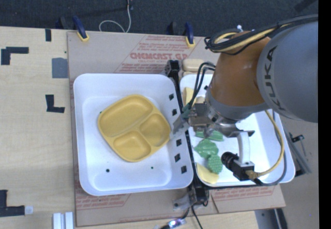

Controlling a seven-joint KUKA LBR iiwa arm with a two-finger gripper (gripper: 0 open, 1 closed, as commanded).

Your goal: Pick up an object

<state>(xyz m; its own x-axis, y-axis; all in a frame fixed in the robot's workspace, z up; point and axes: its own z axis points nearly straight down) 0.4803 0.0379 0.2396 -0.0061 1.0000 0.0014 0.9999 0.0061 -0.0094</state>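
Hanging over the right bin (274, 135), arm (258, 67) hides most of it; gripper (199, 122) sits at bin's left side, state cannot tell. Green objects (209, 153) lie just near of it. Yellow tray (134, 127) rests in left bin (88, 98).
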